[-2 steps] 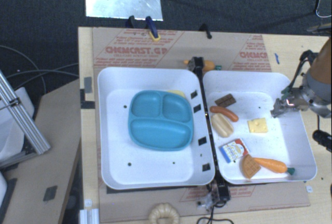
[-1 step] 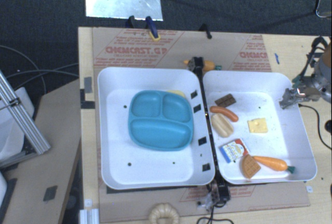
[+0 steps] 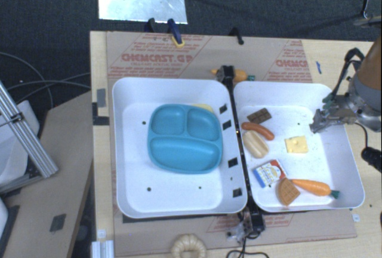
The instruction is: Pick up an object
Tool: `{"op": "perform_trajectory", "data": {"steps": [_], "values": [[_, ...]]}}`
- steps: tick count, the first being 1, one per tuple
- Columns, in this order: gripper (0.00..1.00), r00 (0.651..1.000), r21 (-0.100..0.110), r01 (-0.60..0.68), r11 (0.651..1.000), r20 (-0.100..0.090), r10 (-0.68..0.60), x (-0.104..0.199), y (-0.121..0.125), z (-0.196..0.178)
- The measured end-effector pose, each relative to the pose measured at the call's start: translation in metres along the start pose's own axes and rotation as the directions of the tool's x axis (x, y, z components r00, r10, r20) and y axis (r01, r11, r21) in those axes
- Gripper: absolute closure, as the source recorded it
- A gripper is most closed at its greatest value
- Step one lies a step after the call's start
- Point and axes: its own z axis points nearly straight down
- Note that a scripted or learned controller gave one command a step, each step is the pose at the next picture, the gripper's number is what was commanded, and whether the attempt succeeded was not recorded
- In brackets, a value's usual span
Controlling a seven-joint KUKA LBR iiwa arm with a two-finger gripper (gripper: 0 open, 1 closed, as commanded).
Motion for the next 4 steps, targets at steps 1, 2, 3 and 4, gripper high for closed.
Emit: {"op": "perform_trajectory", "data": {"steps": [1, 2, 3, 4], "values": [[1.0, 1.0, 0.001, 0.001, 1.0, -0.001, -0.001, 0.047, -0.021, 0.007], [1.0, 1.0, 0.002, 0.001, 1.0, -0.002, -0.001, 0.095, -0.038, 0.012], [1.0, 1.0, 0.0, 0.004, 1.0, -0.002, -0.004, 0.158, -0.042, 0.005], [1.0, 1.0, 0.002, -0.007, 1.0, 0.0, 0.007, 0.155, -0.055, 0.005]]}}
